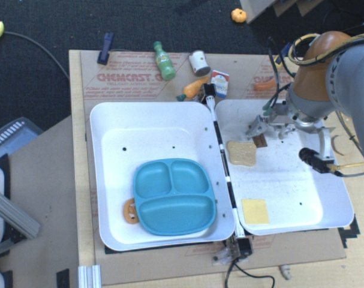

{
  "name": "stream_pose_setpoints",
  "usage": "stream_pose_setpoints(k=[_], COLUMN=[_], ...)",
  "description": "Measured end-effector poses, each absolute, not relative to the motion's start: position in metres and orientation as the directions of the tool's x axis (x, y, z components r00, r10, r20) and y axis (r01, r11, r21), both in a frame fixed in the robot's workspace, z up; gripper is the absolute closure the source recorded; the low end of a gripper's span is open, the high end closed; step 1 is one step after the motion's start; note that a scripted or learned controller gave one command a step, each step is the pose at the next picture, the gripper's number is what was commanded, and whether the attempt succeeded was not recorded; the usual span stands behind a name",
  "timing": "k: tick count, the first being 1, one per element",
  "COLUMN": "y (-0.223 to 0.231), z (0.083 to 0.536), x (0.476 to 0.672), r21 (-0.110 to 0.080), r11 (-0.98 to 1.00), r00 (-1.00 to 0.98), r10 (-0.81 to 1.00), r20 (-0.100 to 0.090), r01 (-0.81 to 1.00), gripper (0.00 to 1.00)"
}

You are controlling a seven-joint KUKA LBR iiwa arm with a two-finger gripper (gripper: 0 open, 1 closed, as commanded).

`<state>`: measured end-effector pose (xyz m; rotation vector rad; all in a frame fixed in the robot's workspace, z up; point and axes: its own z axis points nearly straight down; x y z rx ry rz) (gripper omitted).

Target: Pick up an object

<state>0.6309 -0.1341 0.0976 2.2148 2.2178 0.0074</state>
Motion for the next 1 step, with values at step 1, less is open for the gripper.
stream_pose_setpoints(k=[1], y=[-0.1339], z=[0.1079], x=[0.6315], r21=[0.011], r11=[0.002], r00=[-0.002], r10=[1.000], r20=[-0.003], r01=[1.000], gripper=[1.00])
